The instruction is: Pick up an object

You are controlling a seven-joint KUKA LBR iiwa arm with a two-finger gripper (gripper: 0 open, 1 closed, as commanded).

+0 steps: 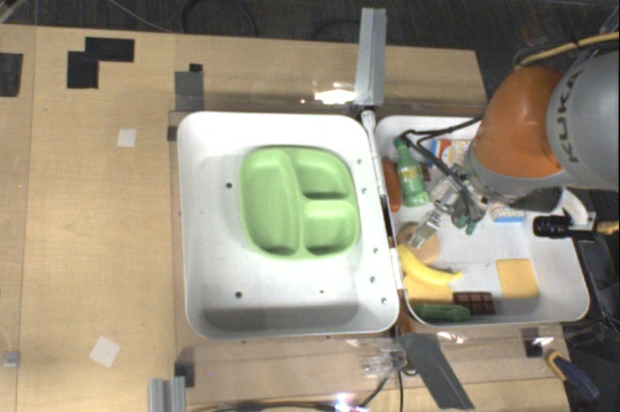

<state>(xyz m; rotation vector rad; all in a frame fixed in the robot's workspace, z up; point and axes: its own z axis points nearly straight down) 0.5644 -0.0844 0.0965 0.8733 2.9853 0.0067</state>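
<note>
The arm [542,134] is reaching in over the right bin [572,299], its orange band covering that bin's far right corner. The gripper [448,206] is hanging low over the middle of the bin, pointing toward its left wall; whether it is open or closed I cannot tell, and nothing is showing clearly in its grasp.

The things to pick are all lying in the right bin. A green bottle [411,179] is resting near the far left corner, with a red-brown stick [390,184] lying along the left wall just beside it. A round tan piece [422,239] is sitting right below the gripper, near the left wall. A banana [426,273] is lying just nearer than that. A green pepper [444,311] and a dark chocolate bar [475,303] are lying along the near edge, touching or nearly so. A yellow block [516,278] is sitting toward the near right corner.

The left bin [208,206] is carrying a green divided plate [295,200] in its middle.
</note>
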